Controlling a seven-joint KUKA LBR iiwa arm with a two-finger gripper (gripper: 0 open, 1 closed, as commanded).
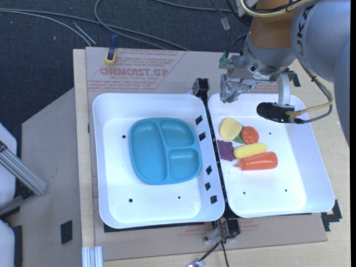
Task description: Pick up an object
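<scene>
Gripper over right bin at its 11 o'clock corner, fingers close together, clamped on nothing, toy food cluster near bin centre, yellow lemon, corn, orange carrot, blue divided plate in left bin

My arm showed smooth grey casing, a broad orange band above the wrist, a metallic grey gripper, a small black module on a white bracket, yellow and black cables looped alongside.
</scene>
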